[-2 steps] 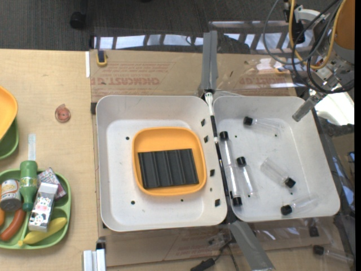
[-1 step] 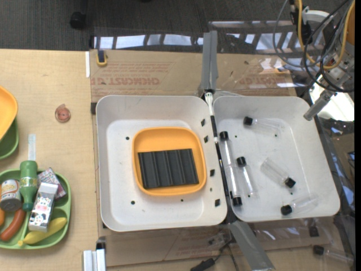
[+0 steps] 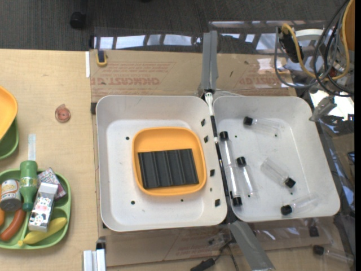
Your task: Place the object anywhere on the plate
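Tubes: five or so clear tubes with black caps, all lying loose in the right bin. I take one of these to be the object to move.
Spread: one lies along the left wall of that bin, one just beside it, and the others are scattered toward the middle and the near edge.
Plate: orange plate in the middle of the left bin, well apart from the tubes.
Slab: dark ribbed slab lies flat on the plate and covers most of it.
Gripper: cannot tell how far open it is or whether it has hold of anything.
Risk, pick: the tubes are clear and round, so they are likely to roll or slip from a pinch. The one against the wall leaves little room for a grab.
Risk, carry: the divider between the bins could clip a tube carried low.
Risk, place: a tube dropped on the ribs may roll, and the bare orange rim is narrow, so it could end up on the bin floor.
Cables: a bundle at the far right sits near the arm's side and could snag.
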`<state>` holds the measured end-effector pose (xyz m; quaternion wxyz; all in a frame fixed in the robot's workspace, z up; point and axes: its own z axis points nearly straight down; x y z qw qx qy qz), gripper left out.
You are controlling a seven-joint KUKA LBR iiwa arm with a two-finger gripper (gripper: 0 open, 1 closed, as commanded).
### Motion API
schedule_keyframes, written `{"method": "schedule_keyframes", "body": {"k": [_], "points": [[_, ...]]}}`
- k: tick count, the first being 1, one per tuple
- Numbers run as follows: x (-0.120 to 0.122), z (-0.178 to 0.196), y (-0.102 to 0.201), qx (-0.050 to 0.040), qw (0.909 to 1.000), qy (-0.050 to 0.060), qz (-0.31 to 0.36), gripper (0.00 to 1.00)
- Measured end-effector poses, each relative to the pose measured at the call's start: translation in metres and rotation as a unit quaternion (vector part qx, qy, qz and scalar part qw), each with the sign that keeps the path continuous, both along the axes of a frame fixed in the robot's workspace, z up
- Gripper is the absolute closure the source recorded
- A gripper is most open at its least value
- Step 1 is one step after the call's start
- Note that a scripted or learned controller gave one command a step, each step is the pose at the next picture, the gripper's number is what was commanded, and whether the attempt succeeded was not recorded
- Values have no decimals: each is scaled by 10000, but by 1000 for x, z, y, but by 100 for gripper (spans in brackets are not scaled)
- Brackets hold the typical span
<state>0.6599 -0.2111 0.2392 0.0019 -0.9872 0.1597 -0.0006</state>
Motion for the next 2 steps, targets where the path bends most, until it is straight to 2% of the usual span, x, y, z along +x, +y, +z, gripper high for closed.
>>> {"method": "schedule_keyframes", "body": {"k": [1, 2], "points": [[0, 41, -8, 4, 9982, -4, 596, 0], [0, 8, -7, 3, 9981, -1, 622, 0]]}}
